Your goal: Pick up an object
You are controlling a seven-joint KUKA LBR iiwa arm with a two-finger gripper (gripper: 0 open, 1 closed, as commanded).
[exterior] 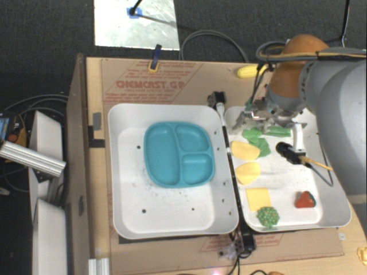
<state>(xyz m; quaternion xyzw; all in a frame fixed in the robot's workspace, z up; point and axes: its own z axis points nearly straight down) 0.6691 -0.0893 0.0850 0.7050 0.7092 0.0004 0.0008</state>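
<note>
Lettuce (256, 140) in the right bin (338, 211) lies just under my end effector (261, 121), whose opening I cannot tell; I'd descend straight, avoiding the chips (245, 151).

A teal divided plate (178, 154) lies in the left white bin (127, 211); a foil sheet (136, 15) lies beyond the bench.

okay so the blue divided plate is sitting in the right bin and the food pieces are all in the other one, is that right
Not quite. The camera view shows the blue divided plate in the left bin, not the right one. The rest holds: the food pieces, such as the broccoli, the strawberry and the yellow square slice, all lie in the other bin.
</note>
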